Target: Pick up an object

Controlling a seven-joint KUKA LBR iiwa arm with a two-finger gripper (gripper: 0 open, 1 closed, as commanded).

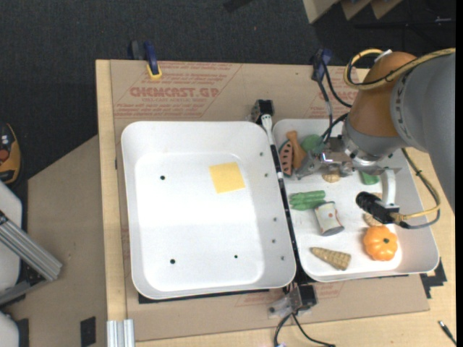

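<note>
**Gripper** (329, 166): low at the far side of the right bin (418, 226); open or clenched, cannot tell.
**Likely targets:** brown ridged piece (289, 154), far-left corner; green piece (307, 199), just nearer.
**Step:** approach, nothing seen held.
**Next:** centre over one item, descend, close.
**Also:** grey cylinder (328, 219), orange pumpkin (380, 243).

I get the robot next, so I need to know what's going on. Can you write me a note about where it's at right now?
Gripper: low over the back of the right bin; open or shut, can't tell, and nothing seen held.
Right bin: brown toy, pickle, can, cone, pumpkin.
Left bin: yellow square.
Done: arm reached in.
Left: grab one thing and lift it.
</note>
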